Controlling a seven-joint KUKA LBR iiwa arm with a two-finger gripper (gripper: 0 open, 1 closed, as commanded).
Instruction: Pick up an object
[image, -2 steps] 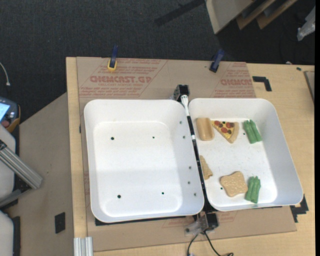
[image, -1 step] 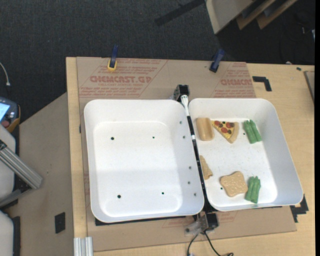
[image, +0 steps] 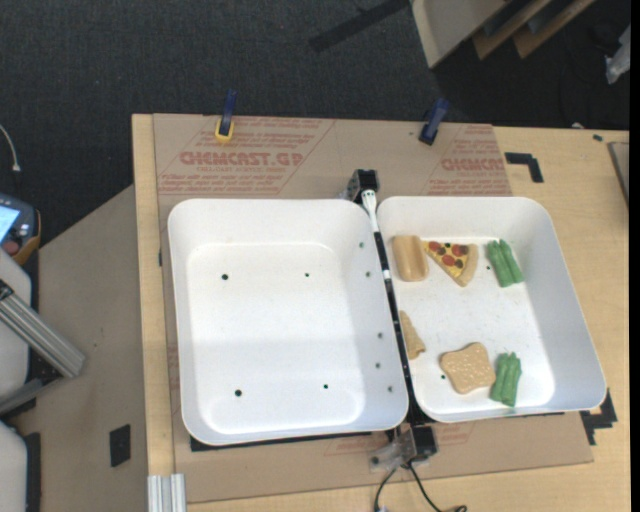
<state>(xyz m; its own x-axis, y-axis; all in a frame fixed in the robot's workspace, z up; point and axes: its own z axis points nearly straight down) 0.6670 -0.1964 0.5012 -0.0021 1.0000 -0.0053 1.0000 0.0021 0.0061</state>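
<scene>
Camera view, right bin: holds all the items I could pick.
Far row: bread roll, pizza slice, green beans.
Near row: toast touching a second bunch of greens; a tan piece against the left wall.
Left bin: beside it, rims touching.
My hand: state cannot be told.

There are two white bins side by side: the left bin and the right bin. All the toy food sits in the right bin. There is one bread roll, one pizza slice and one piece of toast. There are two green veggie bunches, one near the top and one near the bottom. One more small tan piece lies by the bin's left wall. Two clamps hold the board: a yellow and blue clamp and a blue clamp.
</scene>
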